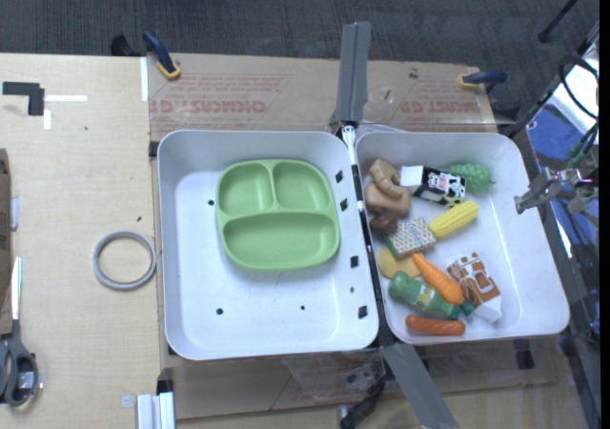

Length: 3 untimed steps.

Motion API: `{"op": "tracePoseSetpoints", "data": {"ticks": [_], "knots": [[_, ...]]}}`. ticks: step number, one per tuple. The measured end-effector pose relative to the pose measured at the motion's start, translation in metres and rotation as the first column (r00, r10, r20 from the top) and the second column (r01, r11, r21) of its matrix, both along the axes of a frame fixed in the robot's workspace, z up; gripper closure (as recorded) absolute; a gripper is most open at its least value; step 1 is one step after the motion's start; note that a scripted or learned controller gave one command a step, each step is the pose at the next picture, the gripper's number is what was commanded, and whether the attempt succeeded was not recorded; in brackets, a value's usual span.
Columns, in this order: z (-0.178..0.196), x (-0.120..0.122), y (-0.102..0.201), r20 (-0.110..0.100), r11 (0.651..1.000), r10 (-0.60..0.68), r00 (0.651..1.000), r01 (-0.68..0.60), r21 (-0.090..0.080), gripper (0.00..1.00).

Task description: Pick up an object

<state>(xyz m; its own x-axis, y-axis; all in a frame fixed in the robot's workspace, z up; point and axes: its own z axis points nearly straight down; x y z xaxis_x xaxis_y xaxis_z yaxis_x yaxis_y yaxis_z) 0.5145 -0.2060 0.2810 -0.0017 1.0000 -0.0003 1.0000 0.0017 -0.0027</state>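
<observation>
Nothing is being carried yet, so the pick looks not yet begun: the toys are all lying in the right bin (534, 227), among them a corn cob (454, 218), a carrot (437, 275), a brown figure (385, 191) and a green bottle (422, 295). The left bin (186, 227) is holding a green tray (278, 214). The arm itself is hard to make out; a metal part is sitting at the right bin's right edge, and whether the hand is spread or closed cannot be told.
</observation>
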Motion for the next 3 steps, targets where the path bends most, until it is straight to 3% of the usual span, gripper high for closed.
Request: {"op": "tracePoseSetpoints", "data": {"ticks": [1,2,3], "knots": [[-0.143,0.008,-0.005,0.000,1.000,-0.005,1.000,0.005,0.000,0.00],[-0.190,-0.003,0.026,0.000,0.995,0.098,0.995,-0.098,0.001,0.00],[-0.191,0.001,0.081,-0.001,0.997,-0.082,0.997,0.082,0.001,0.00]]}}
